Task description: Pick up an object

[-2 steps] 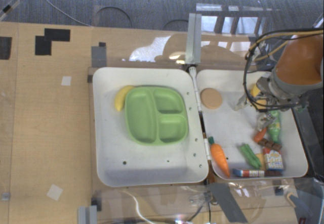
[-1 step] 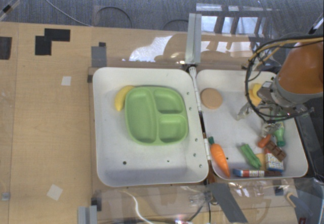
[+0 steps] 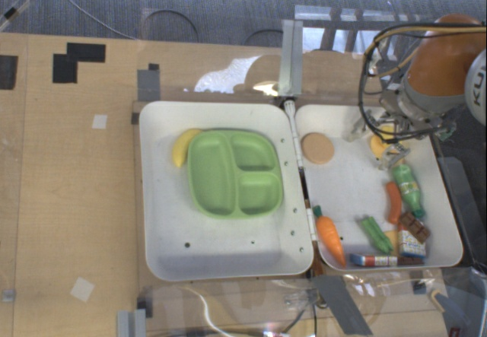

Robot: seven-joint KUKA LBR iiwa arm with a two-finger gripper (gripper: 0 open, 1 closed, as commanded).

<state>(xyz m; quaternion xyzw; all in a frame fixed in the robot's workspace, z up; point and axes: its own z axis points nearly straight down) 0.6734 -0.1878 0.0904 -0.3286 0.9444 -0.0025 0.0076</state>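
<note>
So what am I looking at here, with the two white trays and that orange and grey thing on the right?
One camera looks down at a slant on a bench. The orange and grey thing is a robot arm reaching in from the right. Its gripper hangs over the right bin, which holds a round tan disc, a carrot, a green bottle and other small toys. The left bin holds a green divided plate with a banana beside it. Nothing can be seen held.

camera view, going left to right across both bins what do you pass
yellow banana → green divided plate → tan round disc → orange carrot → green pepper-like piece → green bottle. The gripper hangs over the right bin; the small items around it overlap, so they are left out.
</note>
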